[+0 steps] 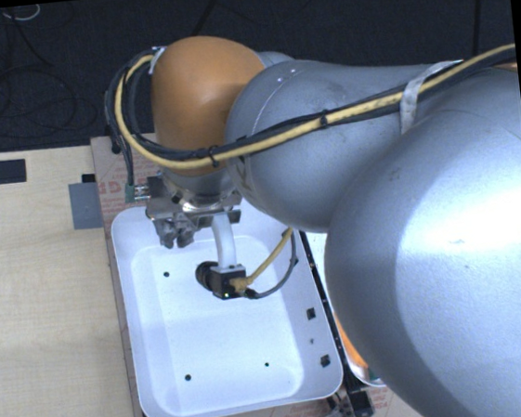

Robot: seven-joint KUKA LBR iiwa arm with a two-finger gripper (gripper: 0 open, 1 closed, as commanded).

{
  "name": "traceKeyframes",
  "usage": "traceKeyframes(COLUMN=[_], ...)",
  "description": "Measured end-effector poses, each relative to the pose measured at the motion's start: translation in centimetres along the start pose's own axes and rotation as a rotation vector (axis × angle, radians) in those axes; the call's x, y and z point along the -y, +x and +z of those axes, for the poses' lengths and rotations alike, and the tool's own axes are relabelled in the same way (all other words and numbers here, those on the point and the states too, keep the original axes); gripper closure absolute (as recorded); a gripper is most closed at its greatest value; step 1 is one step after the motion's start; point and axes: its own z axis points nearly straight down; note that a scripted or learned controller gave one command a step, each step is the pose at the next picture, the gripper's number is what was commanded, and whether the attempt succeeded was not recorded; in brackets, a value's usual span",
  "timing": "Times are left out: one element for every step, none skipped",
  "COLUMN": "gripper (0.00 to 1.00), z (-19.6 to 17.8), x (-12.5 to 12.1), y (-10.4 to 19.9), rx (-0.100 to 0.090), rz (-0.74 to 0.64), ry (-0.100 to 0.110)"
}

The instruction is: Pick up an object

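The pincer (188, 228) hangs over the left bin (130, 311), close to its far edge and about midway between the far corners. Whether it is open or closed I cannot tell, and I see nothing held in it. Below it the floor of this bin is bare white, with only a few small dark dots (187, 378), which I judge to be holes or marks and not things to lift.

The big grey arm (408, 186) covers nearly all of the right bin (359, 376). At that bin's near left corner an orange patch (349, 347) peeks out beside the arm. This may be the object to pick, but too little shows to be sure. So its weight, stiffness and slipperiness cannot be judged well. I would treat it as light and maybe smooth, and take it across its narrowest part.
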Motion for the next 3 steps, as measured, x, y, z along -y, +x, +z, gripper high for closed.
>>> traceKeyframes(gripper=[1.00,1.00,1.00], z=[2.0,-3.8,-4.6], x=[-3.3,-3.4,-2.9], y=[0.0,0.0,-0.1], rx=[0.003,-0.001,0.001], rz=[-0.002,-0.001,-0.002], ry=[0.003,-0.003,0.001])
